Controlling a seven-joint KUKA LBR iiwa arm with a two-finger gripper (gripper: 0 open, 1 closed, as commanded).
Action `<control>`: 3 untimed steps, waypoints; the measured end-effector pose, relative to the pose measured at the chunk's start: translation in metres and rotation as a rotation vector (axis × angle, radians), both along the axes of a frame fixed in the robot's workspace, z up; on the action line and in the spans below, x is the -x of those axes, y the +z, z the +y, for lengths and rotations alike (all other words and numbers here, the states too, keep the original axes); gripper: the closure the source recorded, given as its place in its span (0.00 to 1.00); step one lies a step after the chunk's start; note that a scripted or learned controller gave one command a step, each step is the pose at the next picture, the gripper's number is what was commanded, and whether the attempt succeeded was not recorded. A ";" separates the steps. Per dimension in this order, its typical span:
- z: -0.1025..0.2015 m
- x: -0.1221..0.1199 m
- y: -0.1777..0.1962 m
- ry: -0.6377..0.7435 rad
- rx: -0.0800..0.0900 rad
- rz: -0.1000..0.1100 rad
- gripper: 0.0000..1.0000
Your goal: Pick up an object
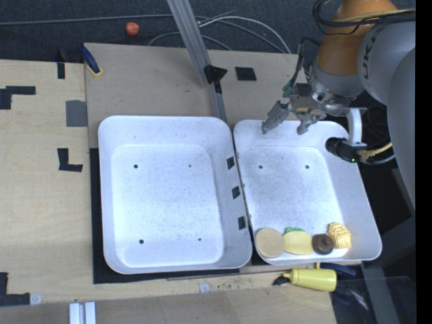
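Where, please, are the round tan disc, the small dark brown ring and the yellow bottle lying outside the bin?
Round tan disc (269,242): camera view, middle of its flat top.
Small dark brown ring (323,244): camera view, on its rim.
Yellow bottle (315,279): camera view, middle of its body.

A: Anything hidden near the right bin (351,201)?
B: Green item (293,230) mostly covered by the yellow piece (298,243) at its near wall.
A: Cut off?
B: Arm (391,52) leaves the frame right of that bin.
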State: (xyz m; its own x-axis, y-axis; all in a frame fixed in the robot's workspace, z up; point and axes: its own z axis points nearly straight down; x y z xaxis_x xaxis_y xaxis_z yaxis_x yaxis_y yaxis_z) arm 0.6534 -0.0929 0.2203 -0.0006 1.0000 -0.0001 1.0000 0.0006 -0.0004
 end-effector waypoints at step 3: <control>-0.063 -0.015 -0.021 -0.006 0.001 0.006 0.00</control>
State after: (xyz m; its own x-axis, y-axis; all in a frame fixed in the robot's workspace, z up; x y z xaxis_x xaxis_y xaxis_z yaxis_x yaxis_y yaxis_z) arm 0.6686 -0.1561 0.1995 0.0056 1.0000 -0.0010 1.0000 -0.0056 -0.0060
